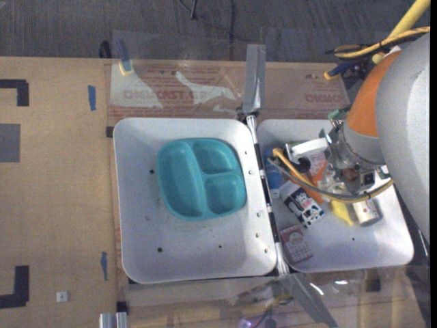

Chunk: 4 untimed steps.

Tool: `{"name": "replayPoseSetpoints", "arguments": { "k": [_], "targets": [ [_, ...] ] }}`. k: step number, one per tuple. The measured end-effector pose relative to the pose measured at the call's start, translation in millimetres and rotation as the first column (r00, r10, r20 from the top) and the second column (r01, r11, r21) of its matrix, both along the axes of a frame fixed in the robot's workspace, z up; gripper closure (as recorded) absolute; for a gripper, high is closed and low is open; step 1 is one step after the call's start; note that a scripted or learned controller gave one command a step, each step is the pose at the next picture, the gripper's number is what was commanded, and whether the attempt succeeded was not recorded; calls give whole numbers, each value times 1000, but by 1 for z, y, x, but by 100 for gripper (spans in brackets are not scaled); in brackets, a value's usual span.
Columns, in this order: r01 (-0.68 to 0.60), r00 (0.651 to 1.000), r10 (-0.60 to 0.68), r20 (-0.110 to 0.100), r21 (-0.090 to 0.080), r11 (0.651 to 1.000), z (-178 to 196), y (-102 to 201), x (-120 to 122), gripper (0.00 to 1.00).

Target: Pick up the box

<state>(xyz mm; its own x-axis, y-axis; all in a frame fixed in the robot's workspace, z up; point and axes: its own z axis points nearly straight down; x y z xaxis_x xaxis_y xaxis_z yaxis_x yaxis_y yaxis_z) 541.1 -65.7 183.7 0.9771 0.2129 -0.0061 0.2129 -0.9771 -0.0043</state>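
A small box (304, 207) with a black, white and blue print lies tilted in the right bin (382, 251), near its middle. A second flat carton (295, 243), reddish and white, leans against that bin's left wall at the front. My gripper (340, 180) hangs low over the right bin's middle, just right of and slightly behind the printed box. The wrist above covers the gripper's lower end, and nothing shows clearly held in it.
A teal divided plate (202, 177) lies in the left bin (136, 238). Around the gripper sit a blue item (273, 179), an orange piece (313, 185), a yellow piece (342, 212) and a small can (368, 213). The arm covers the right bin's far right.
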Motion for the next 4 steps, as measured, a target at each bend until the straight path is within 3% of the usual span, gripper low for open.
{"name": "replayPoseSetpoints", "arguments": {
  "k": [1, 2, 3, 4],
  "targets": [
    [-254, 967, 254, 14, -8, 967, -95, -76, -56, 100],
    [-7, 1000, 7, 4, -2, 1000, -5, -64, 12, 100],
    [9, 1000, -9, 5, -3, 1000, 240, -54, 73, 100],
    [7, 1000, -7, 5, -3, 1000, 240, -53, 73, 0]
  ]
}}
